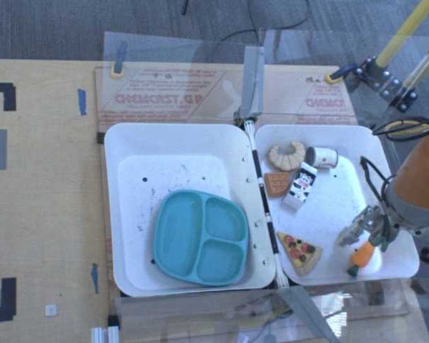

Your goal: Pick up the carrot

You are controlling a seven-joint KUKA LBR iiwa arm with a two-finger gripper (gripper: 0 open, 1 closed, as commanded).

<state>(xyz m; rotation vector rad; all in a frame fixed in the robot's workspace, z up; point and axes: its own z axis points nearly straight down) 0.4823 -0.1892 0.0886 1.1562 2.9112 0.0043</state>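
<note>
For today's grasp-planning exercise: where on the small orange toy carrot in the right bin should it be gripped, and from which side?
Grip the small orange toy carrot across its orange body, probably coming from above. It lies flat near the right white bin's lower right corner, green end toward the rim, so side approaches look cramped. The end effector hangs just above it.

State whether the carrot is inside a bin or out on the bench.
Inside. The carrot lies in the right bin, near its front right corner, directly below the gripper.
</note>
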